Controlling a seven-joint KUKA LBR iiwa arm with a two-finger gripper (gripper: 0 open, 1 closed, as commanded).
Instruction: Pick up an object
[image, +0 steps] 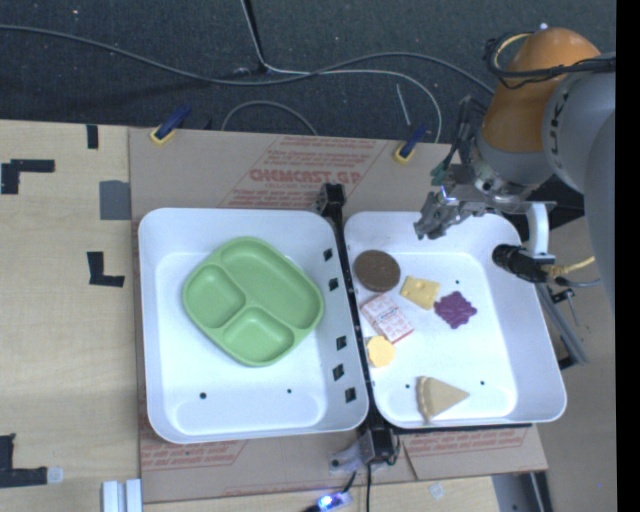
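Camera view: gripper (437, 215) hovered over right bin's (520, 345) upper edge; fingers' state unclear, nothing visibly held.

two bins (160, 330), one green tray (250, 300), six foods (456, 309)

Two shallow white bins sit side by side on a brown cardboard sheet (300, 170) printed with red lettering. The left bin (160, 300) holds a green divided plate (252, 300) with three compartments, lying near its middle and turned at an angle. The right bin (500, 350) touches the left along a black-clipped seam. Blue-and-yellow clamps (170, 124) pin the sheet's far edge at both corners. The light wooden bench (60, 330) carries black tape marks, and cables (270, 60) trail over the dark floor beyond
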